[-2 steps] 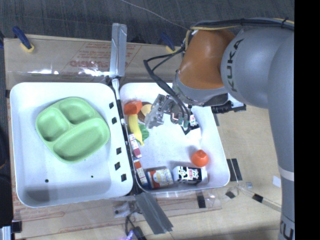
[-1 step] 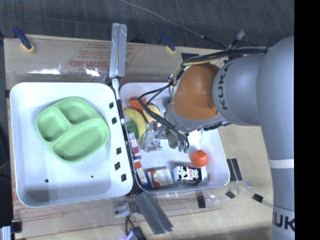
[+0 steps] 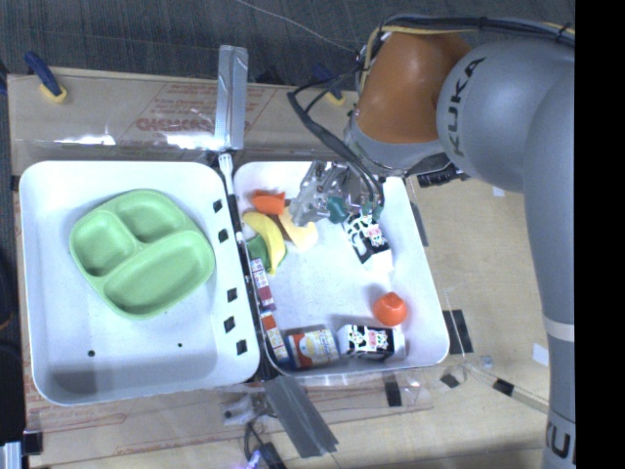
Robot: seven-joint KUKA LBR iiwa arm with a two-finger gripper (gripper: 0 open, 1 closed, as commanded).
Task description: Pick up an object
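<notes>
Target unclear from the task wording; likeliest candidates sit in the right shallow white bin (image 3: 430,291), upper half. Yellow plastic banana (image 3: 266,237) against the left wall, pale yellow rounded piece (image 3: 301,234) touching it on the right, small orange toy (image 3: 269,202) just above. Black-and-white cow-print carton (image 3: 367,236) just right of those, tilted.

Metal two-finger gripper (image 3: 327,203) low over that cluster, between the orange toy and the cow-print carton, near the pale piece. Cannot tell how far apart the jaws stand, nor whether anything is caught between them; metalwork and cables blur together there. A teal-green patch beside the gripper could be a part of it or a separate object.

Progress, as a judgement: approach done, grasp unconfirmed, lift not yet made. All objects read as resting on the bin floor.

Further out in the same bin: orange rounded cap-like toy (image 3: 391,309) lower right, second cow-print carton (image 3: 371,341) lying along the bottom wall, labelled can (image 3: 314,346) beside it, thin red-labelled packets (image 3: 262,286) along the left wall, print too small to read.

Left shallow white bin (image 3: 39,262) holds a green divided plate (image 3: 143,252). Grey arm with orange wrist section (image 3: 488,96) hides the right bin's top right corner.
</notes>
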